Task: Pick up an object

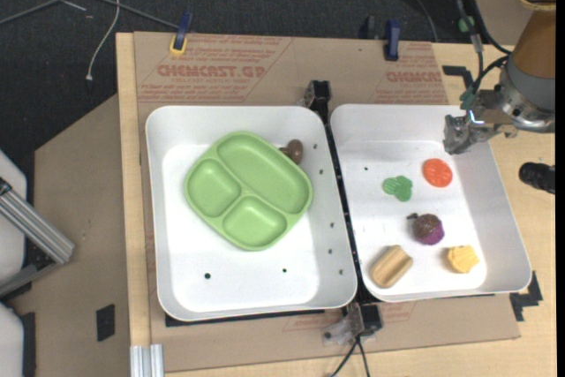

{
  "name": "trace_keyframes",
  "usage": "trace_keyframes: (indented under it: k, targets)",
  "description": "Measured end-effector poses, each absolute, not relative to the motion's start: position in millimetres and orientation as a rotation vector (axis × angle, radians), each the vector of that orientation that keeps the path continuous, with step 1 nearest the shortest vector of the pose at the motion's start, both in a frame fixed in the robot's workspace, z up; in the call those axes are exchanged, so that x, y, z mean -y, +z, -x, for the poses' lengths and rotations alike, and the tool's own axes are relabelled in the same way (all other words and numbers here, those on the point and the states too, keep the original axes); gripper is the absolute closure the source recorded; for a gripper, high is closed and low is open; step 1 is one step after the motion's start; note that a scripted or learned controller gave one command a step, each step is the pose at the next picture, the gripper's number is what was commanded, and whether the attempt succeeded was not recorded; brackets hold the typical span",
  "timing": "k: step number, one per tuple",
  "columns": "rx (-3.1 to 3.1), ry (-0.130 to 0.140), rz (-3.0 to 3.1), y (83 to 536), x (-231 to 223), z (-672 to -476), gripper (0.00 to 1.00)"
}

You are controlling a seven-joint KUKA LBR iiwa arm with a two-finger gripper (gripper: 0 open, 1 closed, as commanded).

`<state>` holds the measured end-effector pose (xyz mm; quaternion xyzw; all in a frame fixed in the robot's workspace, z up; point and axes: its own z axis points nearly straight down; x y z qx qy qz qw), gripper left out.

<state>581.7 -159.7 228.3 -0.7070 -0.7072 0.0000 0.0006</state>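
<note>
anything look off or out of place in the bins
One small thing: a brown piece sits in the left bin, wedged against the green divided plate's upper right rim, apart from the other toy foods in the right bin. The plate also lies askew.

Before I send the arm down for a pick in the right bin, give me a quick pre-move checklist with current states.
1. Pincer over right bin: ok, at its upper right corner.
2. Nothing held already: cannot tell.
3. Nearest target, orange piece, free of neighbours: ok.
4. Green piece, purple piece, tan block, yellow piece lying apart: ok.
5. Pincer directly above a target: not ok.
</note>
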Motion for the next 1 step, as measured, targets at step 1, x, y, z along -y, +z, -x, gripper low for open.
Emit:
trace_keyframes:
  k: [1]
  targets:
    - [2.216, 0.006, 2.217, 165.3, 160.9, -579.9, 0.0]
